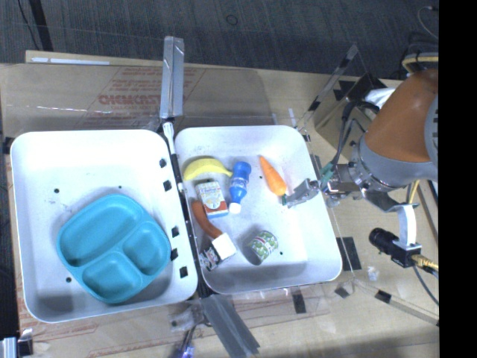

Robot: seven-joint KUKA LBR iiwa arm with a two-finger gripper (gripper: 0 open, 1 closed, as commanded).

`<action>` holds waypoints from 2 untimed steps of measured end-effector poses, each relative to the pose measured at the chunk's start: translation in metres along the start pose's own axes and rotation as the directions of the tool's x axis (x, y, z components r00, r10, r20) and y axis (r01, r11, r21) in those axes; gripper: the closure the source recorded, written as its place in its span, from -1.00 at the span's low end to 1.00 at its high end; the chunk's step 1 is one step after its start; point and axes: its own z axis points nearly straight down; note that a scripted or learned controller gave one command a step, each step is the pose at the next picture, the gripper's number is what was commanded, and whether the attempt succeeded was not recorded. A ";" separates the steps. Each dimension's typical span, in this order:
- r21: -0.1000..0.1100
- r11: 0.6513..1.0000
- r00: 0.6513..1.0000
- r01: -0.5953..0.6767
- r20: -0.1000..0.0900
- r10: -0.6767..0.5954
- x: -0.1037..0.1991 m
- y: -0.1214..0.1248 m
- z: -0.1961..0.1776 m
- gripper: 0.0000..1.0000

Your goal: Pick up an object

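Claw (300, 193) at right bin's (317, 252) right rim, just beside carrot (272, 174); open or closed — cannot tell. Banana (206, 168), blue bottle (238, 181), sausage (203, 217), can (261, 245) lie in same bin.

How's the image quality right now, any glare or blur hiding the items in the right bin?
Camera view: lighting is even, with soft shadows along the right bin walls. The white floor is bright but not washing out the banana, blue bottle or carrot. The tool looks slightly soft, and the small can label is too blurry to read.
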 end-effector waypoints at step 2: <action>-0.005 1.000 1.000 0.027 0.002 -0.027 0.002 0.122 0.148 -1.00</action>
